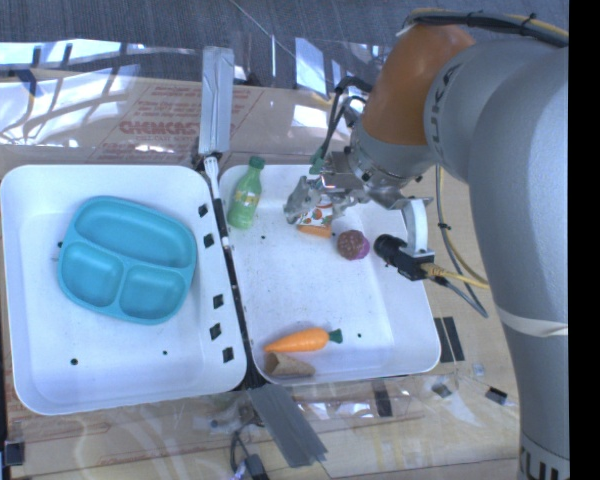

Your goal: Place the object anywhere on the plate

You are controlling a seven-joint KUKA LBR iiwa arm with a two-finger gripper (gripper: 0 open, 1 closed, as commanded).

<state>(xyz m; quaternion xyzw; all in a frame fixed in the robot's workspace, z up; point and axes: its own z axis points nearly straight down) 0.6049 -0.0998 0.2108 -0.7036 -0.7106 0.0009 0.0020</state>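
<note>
- Nearest my camera, the grey arm (pixel 500 168) is filling the right side of the view, its orange band (pixel 415 73) sitting above the wrist as it is reaching in over the right bin (pixel 310 278).
- I am seeing the gripper (pixel 305 200) hanging low at the back of that bin, just over a small orange-and-white carton (pixel 318 220).
- I am not able to tell from this angle how the hand is set, nor whether it is touching the carton.
- I am noting a dark reddish ball (pixel 353 244) lying just right of the carton.
- I am watching a green bottle (pixel 245 194) leaning at the bin's back left corner, near the divider between the bins.
- I am seeing a toy carrot (pixel 298 341) lying near the front wall of the right bin, with a brown piece (pixel 290 366) just in front of it; I cannot tell what that is.
- I am finding the blue plate (pixel 127 258), with its three compartments, resting in the left bin (pixel 40 368), well apart from the gripper.
</note>
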